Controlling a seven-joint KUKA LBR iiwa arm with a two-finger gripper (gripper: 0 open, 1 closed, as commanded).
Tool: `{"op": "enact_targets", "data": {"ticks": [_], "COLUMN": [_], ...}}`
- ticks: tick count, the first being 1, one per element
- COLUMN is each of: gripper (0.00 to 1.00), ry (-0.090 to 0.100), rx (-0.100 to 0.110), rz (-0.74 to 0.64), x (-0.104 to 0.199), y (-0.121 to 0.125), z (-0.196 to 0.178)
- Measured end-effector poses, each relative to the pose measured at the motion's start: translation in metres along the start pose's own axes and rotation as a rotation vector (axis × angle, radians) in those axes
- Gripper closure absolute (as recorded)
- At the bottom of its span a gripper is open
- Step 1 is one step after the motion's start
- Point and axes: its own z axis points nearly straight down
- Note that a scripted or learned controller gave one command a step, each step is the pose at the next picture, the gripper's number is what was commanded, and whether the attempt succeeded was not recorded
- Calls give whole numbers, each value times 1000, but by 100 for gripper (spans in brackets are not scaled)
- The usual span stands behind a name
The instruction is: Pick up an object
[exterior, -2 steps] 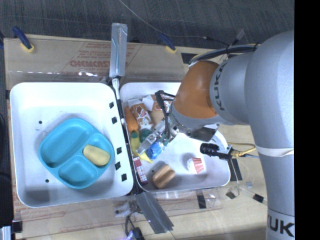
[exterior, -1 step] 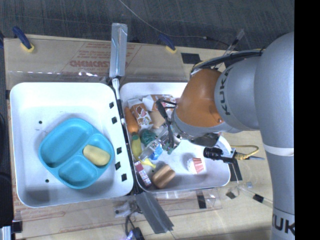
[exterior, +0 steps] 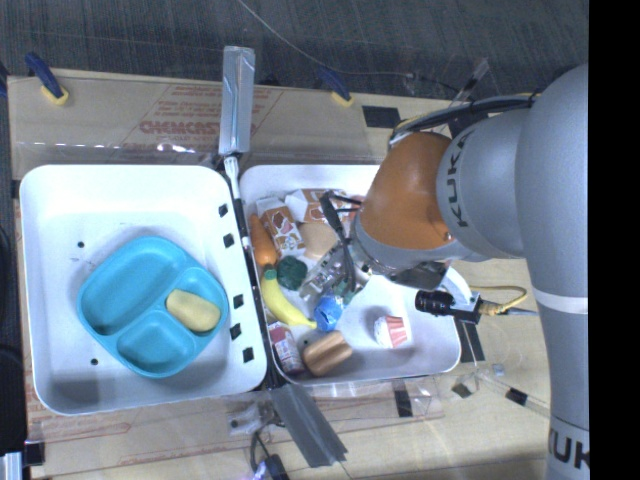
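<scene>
Below centre of the frame, the gripper (exterior: pixel 335 273) hangs over the crowded right bin (exterior: pixel 440 353), its fingertips among a small heap of toy food. Whether the jaws are wide or narrow cannot be told — the orange band (exterior: pixel 405 203) and the wrist hide most of them, and nothing is plainly seen between the fingers.

Candidate objects lie close around the tip: a dark green round piece (exterior: pixel 292 271) just to its left, a yellow banana (exterior: pixel 282 305) below-left, a blue piece (exterior: pixel 328 314) just beneath, a brown bread roll (exterior: pixel 326 352) nearer the lower rim, and a small white-and-red cup (exterior: pixel 392 330) to the lower right, a little apart. An orange carrot-like piece (exterior: pixel 262 241) lies against the bin's left wall.

For a sound grasp, judging from the crowding, the fingers should straddle one piece only, coming down with room on both sides; the blue piece and the green one are nearest, while the cup stands freest of its neighbours — an easier target.

In the left bin (exterior: pixel 50 208) a blue divided plate (exterior: pixel 140 303) carries a yellow potato-like lump (exterior: pixel 193 310) in its right compartment.

Readable writing: "KUKA" on the grey arm (exterior: pixel 520 183), in part, and faint red print on the cardboard (exterior: pixel 180 118) at upper left, too blurred to read.
</scene>
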Motion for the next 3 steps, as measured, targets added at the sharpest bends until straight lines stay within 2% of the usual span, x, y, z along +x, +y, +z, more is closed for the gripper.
{"op": "enact_targets", "data": {"ticks": [1,2,3], "gripper": [0,0,0], "ry": [1,24,27], "rx": [1,9,14], "rz": [0,57,286], "x": [0,-37,27], "y": [0,7,-53], "z": [1,-14,20]}}
